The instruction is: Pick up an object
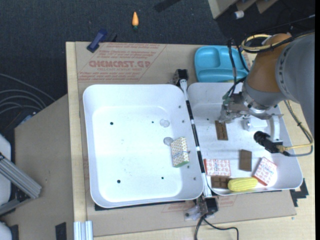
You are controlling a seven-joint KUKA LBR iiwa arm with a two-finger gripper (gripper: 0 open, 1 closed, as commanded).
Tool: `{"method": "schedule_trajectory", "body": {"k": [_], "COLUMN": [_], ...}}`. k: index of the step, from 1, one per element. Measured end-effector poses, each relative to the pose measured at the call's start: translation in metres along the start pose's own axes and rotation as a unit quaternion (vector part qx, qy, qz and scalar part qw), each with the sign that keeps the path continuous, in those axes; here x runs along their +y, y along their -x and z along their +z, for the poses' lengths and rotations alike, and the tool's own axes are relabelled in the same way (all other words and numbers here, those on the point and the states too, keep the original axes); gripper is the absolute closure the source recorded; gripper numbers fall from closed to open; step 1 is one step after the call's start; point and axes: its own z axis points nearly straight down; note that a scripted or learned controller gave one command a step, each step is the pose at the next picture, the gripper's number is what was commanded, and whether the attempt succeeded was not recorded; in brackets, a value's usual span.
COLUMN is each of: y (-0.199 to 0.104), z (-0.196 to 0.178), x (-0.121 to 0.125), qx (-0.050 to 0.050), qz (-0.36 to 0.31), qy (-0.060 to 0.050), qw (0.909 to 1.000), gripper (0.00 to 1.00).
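My gripper (226, 114) hangs low over the back left part of the right bin (290, 154), under the grey arm with its orange band (265, 66). Just below it, a thin brown bar (221, 130) lies flat on the bin floor. Nearer the front lie a brown square (245, 160), two red-and-white packets (218, 167) (265, 171), a yellow corn cob (242, 184) and a dark brown piece (218, 182). In the left bin (100, 104), a small patterned box (180, 151) lies near the right wall. Nothing shows held in the gripper.
A blue plastic tray (216, 64) stands behind the right bin, close to the arm. A black divider rail (192, 129) runs between the bins. Beyond the bench, a blue object (96, 40) and a small orange one (135, 19) lie on the dark carpet.
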Motion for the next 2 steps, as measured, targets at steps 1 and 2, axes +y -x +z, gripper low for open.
{"method": "schedule_trajectory", "body": {"k": [1,2], "y": [0.0,0.0], "z": [0.0,-0.01], "x": [0.0,0.0], "qx": [0.0,0.0], "qz": [0.0,0.0], "qy": [0.0,0.001], "qw": [1.0,1.0], "gripper": [0.0,1.0]}}
